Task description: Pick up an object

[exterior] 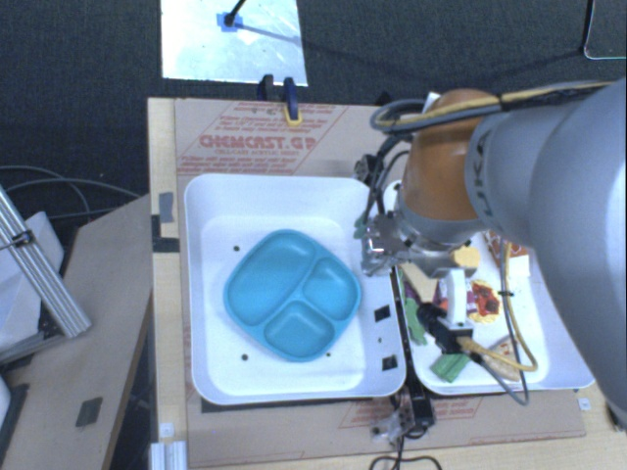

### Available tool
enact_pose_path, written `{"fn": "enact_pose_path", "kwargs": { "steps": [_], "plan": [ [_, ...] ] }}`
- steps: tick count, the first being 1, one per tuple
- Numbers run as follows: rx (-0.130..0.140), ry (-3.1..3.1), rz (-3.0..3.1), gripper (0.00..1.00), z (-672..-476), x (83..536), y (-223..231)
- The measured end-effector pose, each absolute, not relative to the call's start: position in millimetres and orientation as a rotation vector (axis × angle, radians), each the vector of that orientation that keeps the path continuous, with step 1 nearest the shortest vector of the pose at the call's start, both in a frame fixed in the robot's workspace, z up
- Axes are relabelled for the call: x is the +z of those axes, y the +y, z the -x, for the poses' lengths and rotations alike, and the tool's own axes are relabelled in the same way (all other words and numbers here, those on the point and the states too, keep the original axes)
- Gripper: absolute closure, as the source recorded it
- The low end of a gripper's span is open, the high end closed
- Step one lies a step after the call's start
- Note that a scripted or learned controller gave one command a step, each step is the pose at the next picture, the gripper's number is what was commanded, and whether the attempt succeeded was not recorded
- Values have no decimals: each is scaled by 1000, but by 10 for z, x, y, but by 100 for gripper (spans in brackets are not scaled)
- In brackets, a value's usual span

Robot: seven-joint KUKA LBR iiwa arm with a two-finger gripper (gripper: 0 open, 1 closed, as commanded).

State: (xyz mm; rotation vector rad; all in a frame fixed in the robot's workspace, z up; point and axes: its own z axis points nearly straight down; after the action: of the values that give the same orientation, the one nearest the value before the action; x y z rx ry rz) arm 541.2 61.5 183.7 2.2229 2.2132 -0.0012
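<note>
Blue divided plate (pixel 292 294) in left bin (pixel 211 238): likely light, rigid, slick plastic; best grip on raised rim nearest gripper (pixel 376 253). Gripper open or closed: cannot tell.

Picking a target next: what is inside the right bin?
A green block and a red-and-yellow piece show; the arm covers the rest.

A brown cardboard sheet with red lettering (pixel 257 140) lies flat under two shallow white plastic bins (pixel 211 360). At its twelve o'clock edge sit two small clamps (pixel 290 101) (one tipped yellow), and beyond them, still toward twelve o'clock, lies a shiny silver square sheet (pixel 196 37). At nine o'clock in the view, a ribbed aluminium rail (pixel 44 282) slants beside a tan wooden board (pixel 108 360).
</note>
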Motion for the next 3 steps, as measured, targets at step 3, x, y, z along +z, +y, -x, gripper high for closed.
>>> {"fn": "enact_pose_path", "kwargs": {
  "steps": [3],
  "plan": [
    [5,2237,-2206,100,-5453,1821,780]
  ]
}}
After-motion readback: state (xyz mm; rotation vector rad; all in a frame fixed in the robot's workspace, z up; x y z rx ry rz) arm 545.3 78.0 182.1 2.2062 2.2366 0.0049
